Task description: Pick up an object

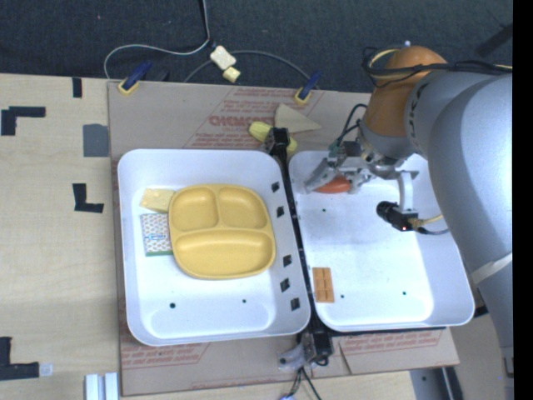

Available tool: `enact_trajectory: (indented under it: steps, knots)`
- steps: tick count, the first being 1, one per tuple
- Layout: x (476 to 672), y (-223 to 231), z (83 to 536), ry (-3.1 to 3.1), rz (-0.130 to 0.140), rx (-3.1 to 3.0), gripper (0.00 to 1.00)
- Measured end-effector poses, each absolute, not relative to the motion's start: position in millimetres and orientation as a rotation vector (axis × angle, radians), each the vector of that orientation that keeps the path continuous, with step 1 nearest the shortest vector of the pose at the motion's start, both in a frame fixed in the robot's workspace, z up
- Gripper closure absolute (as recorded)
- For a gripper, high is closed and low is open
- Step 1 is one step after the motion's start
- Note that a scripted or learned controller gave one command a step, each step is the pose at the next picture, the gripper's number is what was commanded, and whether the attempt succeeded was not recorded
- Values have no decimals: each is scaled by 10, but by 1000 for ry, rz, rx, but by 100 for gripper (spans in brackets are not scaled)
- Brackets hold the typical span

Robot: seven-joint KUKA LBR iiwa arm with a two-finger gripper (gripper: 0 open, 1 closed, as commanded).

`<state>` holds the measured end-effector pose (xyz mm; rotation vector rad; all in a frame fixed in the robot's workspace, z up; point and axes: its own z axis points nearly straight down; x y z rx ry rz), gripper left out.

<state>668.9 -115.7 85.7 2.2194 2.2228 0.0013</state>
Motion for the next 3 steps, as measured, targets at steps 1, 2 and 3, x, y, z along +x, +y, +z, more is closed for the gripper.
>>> enact_trajectory:
  steps: [1, 2, 3]
  knots:
    - [6691, -1237, 859, 2223, 2, 2219, 0]
    - [6690, -1170, 858, 2220, 0, 2217, 0]
    - [6643, -1205, 937, 2231, -29, 2226, 100]
